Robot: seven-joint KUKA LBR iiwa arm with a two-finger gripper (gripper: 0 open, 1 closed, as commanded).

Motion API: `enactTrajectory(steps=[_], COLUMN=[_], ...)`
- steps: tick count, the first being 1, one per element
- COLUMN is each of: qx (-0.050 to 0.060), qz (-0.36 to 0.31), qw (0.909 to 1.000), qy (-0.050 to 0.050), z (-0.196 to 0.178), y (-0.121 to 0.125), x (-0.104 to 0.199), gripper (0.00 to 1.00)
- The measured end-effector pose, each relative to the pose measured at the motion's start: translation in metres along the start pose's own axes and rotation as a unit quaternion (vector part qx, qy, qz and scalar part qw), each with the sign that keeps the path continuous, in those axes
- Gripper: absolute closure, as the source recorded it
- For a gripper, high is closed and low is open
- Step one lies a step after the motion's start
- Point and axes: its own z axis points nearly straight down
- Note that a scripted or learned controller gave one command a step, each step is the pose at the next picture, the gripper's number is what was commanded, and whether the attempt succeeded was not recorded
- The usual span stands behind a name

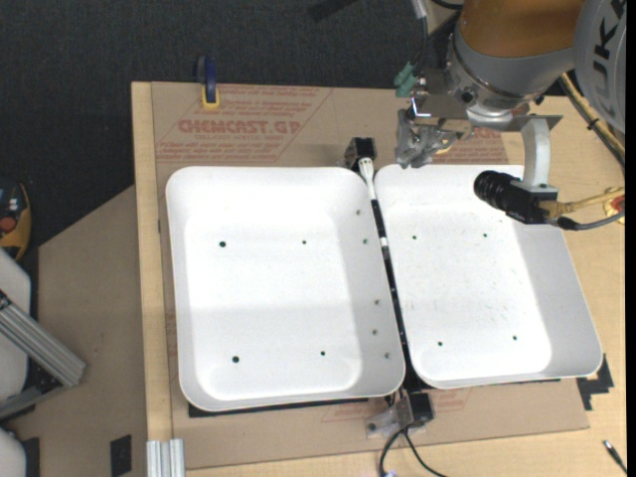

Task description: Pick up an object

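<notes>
My gripper (421,145) hangs over the far left corner of the right bin (556,296), close to the divider between the two bins. The grey arm with its orange band (517,13) comes down from the upper right. A small green part (404,76) sticks out at the wrist's left side. The left bin (199,266) lies to the gripper's near left, and its white floor carries a few small dark dots. I cannot make out anything in the gripper.
A black cylindrical piece (507,195) on a white bracket hangs from the arm over the right bin's far edge, with a cable trailing right. A blue clamp (208,79) stands at the cardboard base's far left. Black clips sit at both ends of the divider.
</notes>
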Motion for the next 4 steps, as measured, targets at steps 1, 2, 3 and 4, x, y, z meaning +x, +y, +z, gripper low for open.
enactTrajectory(steps=[1,2,3,4], qx=[0.009,0.004,0.006,0.009], qz=[0.001,0.002,0.001,0.000], qw=[1.0000,1.0000,1.0000,1.0000], qy=[-0.001,-0.001,0.000,-0.001], z=[0.100,0.061,0.050,0.115], y=[0.012,-0.001,-0.024,0.001], x=[0.044,0.057,0.088,0.146], gripper=[1.00,1.00,1.00,1.00])
